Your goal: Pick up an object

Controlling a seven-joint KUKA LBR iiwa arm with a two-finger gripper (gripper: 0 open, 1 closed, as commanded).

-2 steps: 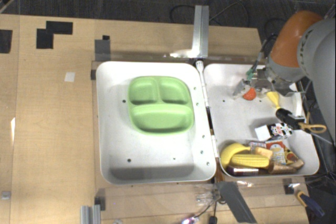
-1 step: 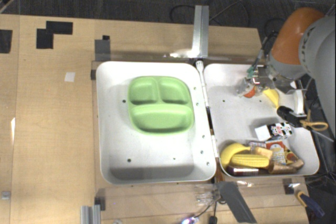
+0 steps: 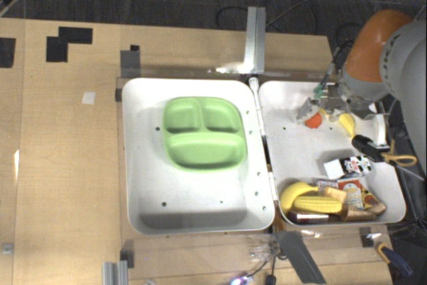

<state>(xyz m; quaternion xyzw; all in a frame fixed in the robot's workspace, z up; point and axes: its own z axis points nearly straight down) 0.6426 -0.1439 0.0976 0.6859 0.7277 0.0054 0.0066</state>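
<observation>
The tool (image 3: 319, 103) is seen in the upper right of the frame, low over the top part of the right bin (image 3: 287, 157). The grey arm (image 3: 373, 53) with its orange band is seen entering from the right edge. Whether the tool is apart or together cannot be told.

A small orange-red object (image 3: 313, 121) is found just below the tool, close to it; contact cannot be made out. A yellow piece (image 3: 346, 124) lies just to its right. Lower in the same bin a white box (image 3: 333, 167) is seen, and a banana (image 3: 297, 193) and some packets (image 3: 357, 198) are heaped along the bottom edge.

The left bin (image 3: 143, 163), at the frame's centre, is occupied by a green divided plate (image 3: 202, 132). Both bins are carried by the pale wooden worktop (image 3: 60, 163).
</observation>
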